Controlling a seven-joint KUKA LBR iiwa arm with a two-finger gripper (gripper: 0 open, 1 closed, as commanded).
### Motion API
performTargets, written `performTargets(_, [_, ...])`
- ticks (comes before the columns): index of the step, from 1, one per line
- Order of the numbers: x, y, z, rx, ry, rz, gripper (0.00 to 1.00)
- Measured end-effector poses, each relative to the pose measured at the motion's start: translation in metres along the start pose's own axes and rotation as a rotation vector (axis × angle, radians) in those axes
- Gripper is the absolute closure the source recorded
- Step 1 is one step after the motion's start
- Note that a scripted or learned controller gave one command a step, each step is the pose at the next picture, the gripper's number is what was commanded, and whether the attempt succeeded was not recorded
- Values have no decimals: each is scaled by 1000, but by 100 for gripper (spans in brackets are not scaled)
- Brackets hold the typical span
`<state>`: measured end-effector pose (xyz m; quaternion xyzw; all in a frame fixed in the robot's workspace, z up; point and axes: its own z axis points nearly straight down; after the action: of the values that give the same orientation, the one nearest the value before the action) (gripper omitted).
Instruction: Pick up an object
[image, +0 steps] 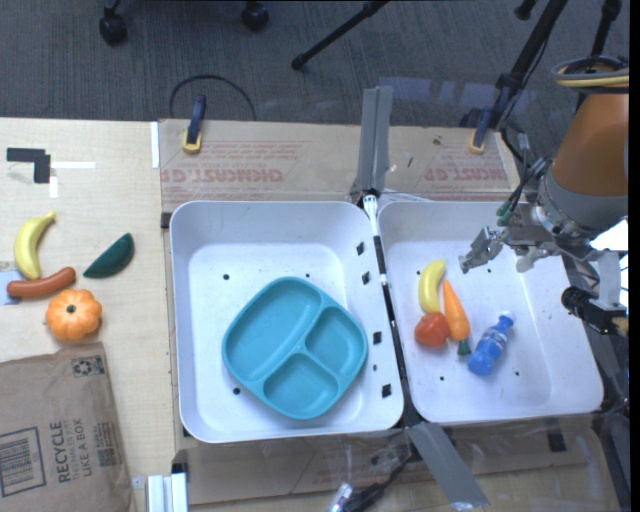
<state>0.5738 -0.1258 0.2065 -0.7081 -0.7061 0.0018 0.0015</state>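
Grey carpet floor (300, 40) at far side with chair casters (113, 22) and stand legs (345, 35); cardboard-covered bench (270, 165), light wood panel (80, 170) left.

Both white bins (190, 330) look like smooth, slightly glossy plastic. The blue divided tray (293, 347) is matt plastic. The small blue bottle (489, 346) looks translucent and shiny. Under the bins lies brown printed cardboard (270, 160), dull and flat; the bench (90, 190) shows pale wood grain.
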Motion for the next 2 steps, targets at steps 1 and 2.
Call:
performTargets(1, [-56,-62,118,-1,1,-39,0])
performTargets(2, [-57,-63,111,4,2,-34,100])
